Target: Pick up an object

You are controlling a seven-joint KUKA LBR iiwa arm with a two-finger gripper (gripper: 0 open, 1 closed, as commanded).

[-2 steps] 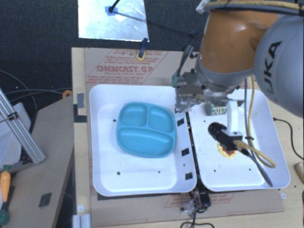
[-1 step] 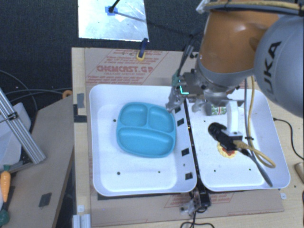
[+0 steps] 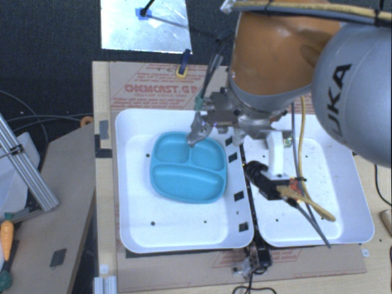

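Glossy blue plastic plate [image 3: 187, 169], smooth white bins [image 3: 138, 225], matt brown cardboard [image 3: 153, 84]

Blue tray [image 3: 188, 175], white bins [image 3: 139, 225], orange band [image 3: 269, 41]

Dark carpet floor [image 3: 49, 35] w/ shiny metal sheet [image 3: 145, 17] up top, cardboard [image 3: 153, 81] under bins, aluminium rail [image 3: 27, 167] at left.

You get even, bright light; the foil sheet [image 3: 146, 16] glares, and the close arm [image 3: 306, 48] blurs softly.
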